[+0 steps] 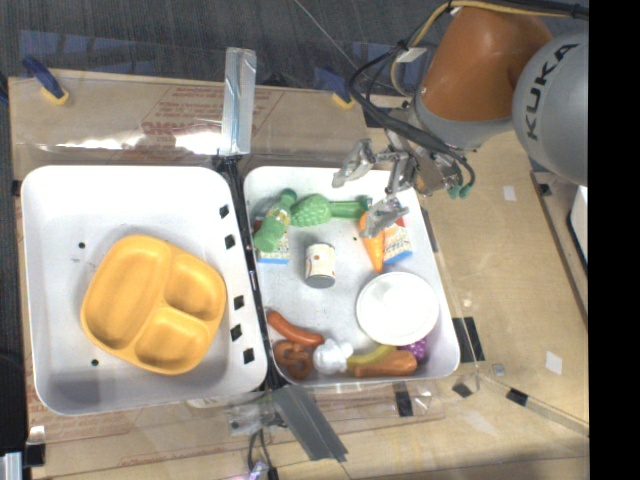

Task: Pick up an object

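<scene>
The right bin [440, 298] serves as the landmark here. It holds nearly all the loose things, crowded together, which suits a picking routine that needs many candidates within one reach; the left bin [40, 268] beside it carries just a yellow divided tray [152, 303], probably kept as the place to drop things.

The jaws [378, 173] hang over the right bin's far edge, near its upper right corner, spread open with nothing between them; one finger points toward the bin's back wall, the other down toward its contents. They seem poised above the items, not among them.

The likeliest target, judged from position alone, is the orange carrot-like toy [372, 248] and the small carton [396, 243] touching it, lying inside the right bin just below the jaws, against the right wall. A green toy vegetable [318, 209] lies along the bin's back, to the left of the jaws. A small white can [320, 264] sits near the bin's middle, a white bowl [398, 307] toward its near right, and sausages [295, 326] along its near edge, all well apart from the jaws.
</scene>
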